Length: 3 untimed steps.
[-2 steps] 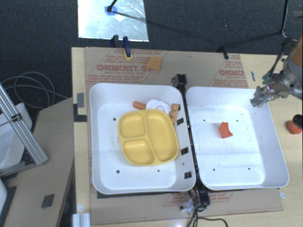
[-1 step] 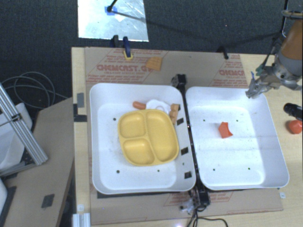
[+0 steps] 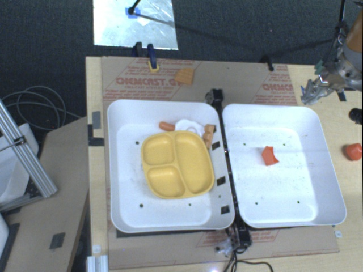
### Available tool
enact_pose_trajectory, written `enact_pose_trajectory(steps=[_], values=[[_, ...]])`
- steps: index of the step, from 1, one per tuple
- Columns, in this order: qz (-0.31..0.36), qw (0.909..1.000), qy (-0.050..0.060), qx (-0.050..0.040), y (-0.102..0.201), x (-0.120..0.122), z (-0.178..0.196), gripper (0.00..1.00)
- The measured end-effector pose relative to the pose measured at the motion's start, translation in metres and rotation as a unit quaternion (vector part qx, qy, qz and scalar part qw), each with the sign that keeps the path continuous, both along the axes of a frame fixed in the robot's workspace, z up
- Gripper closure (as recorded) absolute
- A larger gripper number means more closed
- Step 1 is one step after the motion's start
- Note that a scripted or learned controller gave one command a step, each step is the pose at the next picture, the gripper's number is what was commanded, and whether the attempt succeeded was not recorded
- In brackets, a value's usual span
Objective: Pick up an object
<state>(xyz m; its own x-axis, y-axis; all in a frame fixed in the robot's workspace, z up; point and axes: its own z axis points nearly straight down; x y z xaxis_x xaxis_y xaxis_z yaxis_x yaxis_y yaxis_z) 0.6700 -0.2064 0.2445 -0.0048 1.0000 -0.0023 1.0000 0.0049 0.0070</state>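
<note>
Dark carpet surrounds my cardboard-topped bench (image 3: 238,78), where 2 white bins sit side by side — the left bin (image 3: 122,169) holds a yellow divided tray (image 3: 176,166), the right bin (image 3: 323,169) an orange piece (image 3: 270,156). My gripper (image 3: 317,86) hangs beyond the right bin's far corner — whether it's open or closed, I can't tell.

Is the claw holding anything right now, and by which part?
Nothing. The claw hangs over the bench beyond the right white bin, with nothing between its fingers.
</note>
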Motion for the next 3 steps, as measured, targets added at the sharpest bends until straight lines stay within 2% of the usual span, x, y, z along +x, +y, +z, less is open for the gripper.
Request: enact_pose_trajectory(steps=[1,3], values=[[-0.001,1.0,0.001,0.0002,0.0,-0.007,0.012,1.0],[0.0,1.0,0.001,-0.0002,0.0,-0.001,0.026,1.0]])
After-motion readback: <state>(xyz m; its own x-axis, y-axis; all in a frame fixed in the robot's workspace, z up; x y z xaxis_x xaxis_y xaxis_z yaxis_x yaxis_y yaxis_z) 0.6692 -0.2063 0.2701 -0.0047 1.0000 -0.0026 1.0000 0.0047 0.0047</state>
